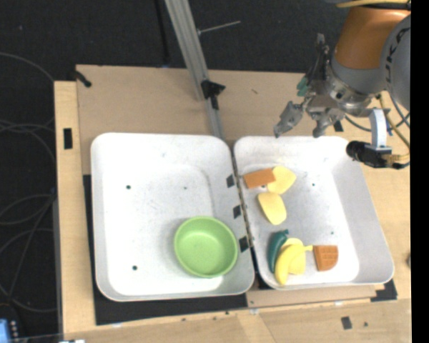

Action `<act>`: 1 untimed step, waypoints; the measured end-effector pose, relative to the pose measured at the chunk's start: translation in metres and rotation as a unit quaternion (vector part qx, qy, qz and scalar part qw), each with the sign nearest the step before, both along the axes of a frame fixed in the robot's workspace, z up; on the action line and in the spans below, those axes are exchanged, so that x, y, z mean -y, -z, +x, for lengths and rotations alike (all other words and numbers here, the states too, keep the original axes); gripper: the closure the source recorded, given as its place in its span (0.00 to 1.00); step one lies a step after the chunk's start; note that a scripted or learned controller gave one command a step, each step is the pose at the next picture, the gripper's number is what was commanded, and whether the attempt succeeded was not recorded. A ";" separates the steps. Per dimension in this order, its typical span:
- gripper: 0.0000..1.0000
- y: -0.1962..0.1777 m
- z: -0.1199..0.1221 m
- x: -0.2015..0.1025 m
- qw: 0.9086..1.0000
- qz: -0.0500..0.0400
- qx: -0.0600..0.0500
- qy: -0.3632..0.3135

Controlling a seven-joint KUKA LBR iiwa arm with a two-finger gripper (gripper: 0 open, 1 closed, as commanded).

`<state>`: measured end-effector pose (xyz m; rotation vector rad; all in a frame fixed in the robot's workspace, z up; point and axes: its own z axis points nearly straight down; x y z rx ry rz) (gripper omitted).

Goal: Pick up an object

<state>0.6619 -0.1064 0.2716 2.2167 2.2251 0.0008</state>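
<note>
Gripper up above the right bin, fingers wide apart, nothing held. Green bowl in left bin.

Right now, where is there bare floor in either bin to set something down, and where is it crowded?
Left bin: bare apart from the green bowl at its near right corner. Right bin: bare along its right half and far edge; crowded along the divider, where yellow pieces, an orange block and a teal piece cluster.
</note>
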 end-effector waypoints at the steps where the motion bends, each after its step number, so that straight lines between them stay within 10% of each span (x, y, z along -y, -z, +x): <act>1: 0.00 0.000 0.000 0.000 1.000 0.000 0.000 0.000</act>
